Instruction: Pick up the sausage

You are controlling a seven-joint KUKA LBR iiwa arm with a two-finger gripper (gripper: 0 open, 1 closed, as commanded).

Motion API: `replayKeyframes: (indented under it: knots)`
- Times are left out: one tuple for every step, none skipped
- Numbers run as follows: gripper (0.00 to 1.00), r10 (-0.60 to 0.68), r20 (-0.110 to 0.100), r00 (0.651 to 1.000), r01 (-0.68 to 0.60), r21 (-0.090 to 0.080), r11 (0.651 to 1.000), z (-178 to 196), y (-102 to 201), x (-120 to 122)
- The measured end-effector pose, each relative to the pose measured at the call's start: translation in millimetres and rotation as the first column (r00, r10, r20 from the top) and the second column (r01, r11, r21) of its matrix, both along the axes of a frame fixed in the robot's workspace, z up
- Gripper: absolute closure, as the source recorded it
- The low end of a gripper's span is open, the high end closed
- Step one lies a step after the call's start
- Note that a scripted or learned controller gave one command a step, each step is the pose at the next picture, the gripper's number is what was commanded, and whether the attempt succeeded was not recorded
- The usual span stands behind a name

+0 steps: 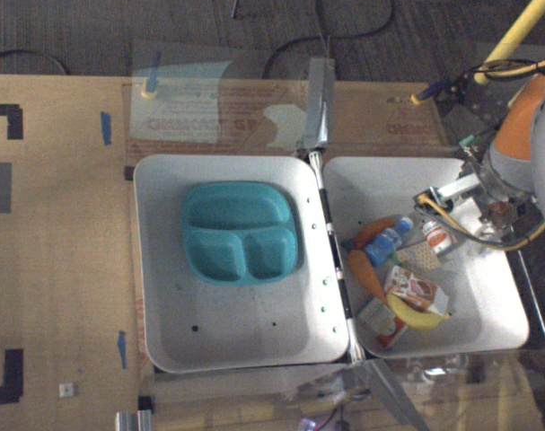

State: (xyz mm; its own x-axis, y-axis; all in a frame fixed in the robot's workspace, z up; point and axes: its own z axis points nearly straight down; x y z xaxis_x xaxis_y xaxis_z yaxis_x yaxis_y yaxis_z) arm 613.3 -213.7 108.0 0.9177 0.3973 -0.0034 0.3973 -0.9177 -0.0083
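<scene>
Sausage (368, 277) sits in the right bin (505, 326), near the divider, jammed beside the bottle (387, 244). I've got the pincer (496, 215) hovering off to its right; can't tell its state. Approach phase, I'd guess: next, line up above it and descend.

A flat light-brown wooden bench (57, 241) carries two shallow white plastic bins side by side, edges touching. The left bin (164, 330) sits nearer the middle, the right bin (496, 321) beside it. Small strips of blue tape (105, 128) and black corner markings (7, 119) lie on the bare bench.
</scene>
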Motion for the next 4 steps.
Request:
replayKeyframes:
  knots:
    - [0.00,-0.202,0.004,0.979,0.202,-0.005,0.979,51,43,-14]
    - [0.00,-0.076,0.006,0.997,0.076,-0.001,0.997,2,-5,50]
    - [0.00,0.062,0.003,0.998,-0.062,-0.004,0.998,35,41,35]
    - [0.00,-0.042,0.011,0.999,0.042,0.007,0.999,-16,0,39]
